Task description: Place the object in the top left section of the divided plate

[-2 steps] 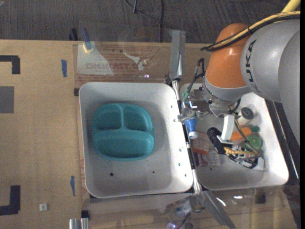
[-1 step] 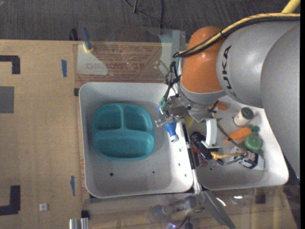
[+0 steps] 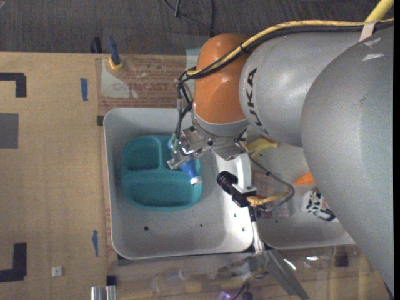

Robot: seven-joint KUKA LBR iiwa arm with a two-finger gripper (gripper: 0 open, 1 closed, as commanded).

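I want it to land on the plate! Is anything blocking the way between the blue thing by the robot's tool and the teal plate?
Nothing visible blocks it. The tool is already over the teal divided plate in the left bin, with the blue object just below it, over the plate's right edge.

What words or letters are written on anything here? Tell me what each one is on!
"KUKA": black letters running sideways on the grey robot arm, partly hidden by the yellow cable.
Faint printing on the brown panel above the left bin: too blurred to read.
Black-and-white pattern on an object in the right bin: no letters can be made out.
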